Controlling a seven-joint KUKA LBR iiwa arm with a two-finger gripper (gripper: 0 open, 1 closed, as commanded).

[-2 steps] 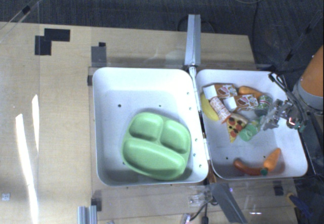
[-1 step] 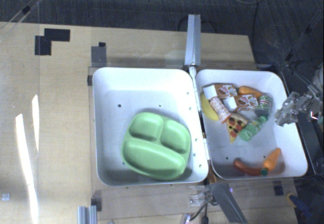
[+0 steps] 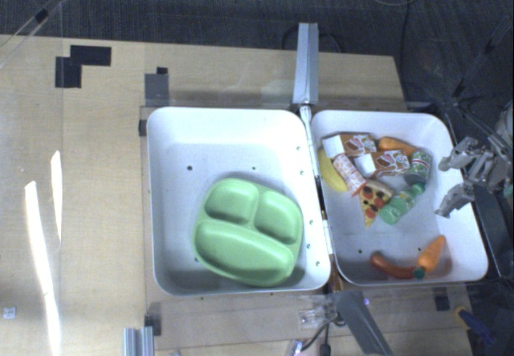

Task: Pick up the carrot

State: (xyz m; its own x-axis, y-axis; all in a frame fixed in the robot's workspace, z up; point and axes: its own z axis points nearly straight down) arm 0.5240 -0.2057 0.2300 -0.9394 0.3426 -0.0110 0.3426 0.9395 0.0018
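Observation:
The carrot (image 3: 433, 253) is orange with a small green end and lies in the near right corner of the right bin (image 3: 466, 262). Its green end touches a reddish sausage-shaped toy (image 3: 389, 266). My gripper (image 3: 452, 181) hangs over the bin's right rim, up and to the right of the carrot and well apart from it. Its two fingers are spread open with nothing between them.
The right bin's far half holds a banana (image 3: 328, 173), snack packets (image 3: 361, 155), a pizza slice (image 3: 371, 202), a green bottle (image 3: 399, 205) and an orange item (image 3: 394, 144). The left bin (image 3: 173, 186) bears a green divided plate (image 3: 249, 231).

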